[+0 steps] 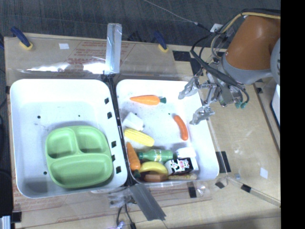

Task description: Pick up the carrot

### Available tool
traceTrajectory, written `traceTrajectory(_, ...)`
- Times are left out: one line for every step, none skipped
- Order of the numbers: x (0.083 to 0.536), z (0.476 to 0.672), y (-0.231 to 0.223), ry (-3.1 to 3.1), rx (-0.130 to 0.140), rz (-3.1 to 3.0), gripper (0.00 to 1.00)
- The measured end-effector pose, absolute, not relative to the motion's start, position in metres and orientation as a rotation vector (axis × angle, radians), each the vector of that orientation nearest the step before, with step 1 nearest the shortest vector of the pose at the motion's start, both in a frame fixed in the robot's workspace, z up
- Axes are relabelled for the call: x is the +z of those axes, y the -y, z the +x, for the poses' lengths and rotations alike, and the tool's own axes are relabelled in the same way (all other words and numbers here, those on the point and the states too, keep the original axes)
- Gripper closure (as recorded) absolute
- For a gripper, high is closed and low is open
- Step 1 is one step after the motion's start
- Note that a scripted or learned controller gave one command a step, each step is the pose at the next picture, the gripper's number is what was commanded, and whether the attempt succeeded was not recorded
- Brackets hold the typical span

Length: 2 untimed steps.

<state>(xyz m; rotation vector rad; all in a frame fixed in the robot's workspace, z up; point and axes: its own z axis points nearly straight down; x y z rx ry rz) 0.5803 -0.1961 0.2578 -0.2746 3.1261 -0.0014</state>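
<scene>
The carrot (145,99), orange with a small green top, lies on its side near the back of the right bin (200,136). My gripper (196,102) hangs over the bin's right rim, to the right of the carrot and well apart from it. Its two fingers (188,89) stand open with nothing between them. The grey arm with the orange band reaches in from the upper right.
The right bin also holds a red-orange sausage (181,127), a corn cob (139,137), a white block (134,122), another orange stick (133,157), a green bottle (155,155), a banana (152,166) and a small carton (182,165). A green divided plate (78,156) lies in the left bin (28,104).
</scene>
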Motion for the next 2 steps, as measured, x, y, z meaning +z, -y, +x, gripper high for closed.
traceTrajectory(0.107, 0.626, 0.165, -3.141, 0.011, -0.29, 0.0)
traceTrajectory(0.092, 0.593, 0.139, -3.139, 0.002, -0.152, 0.0)
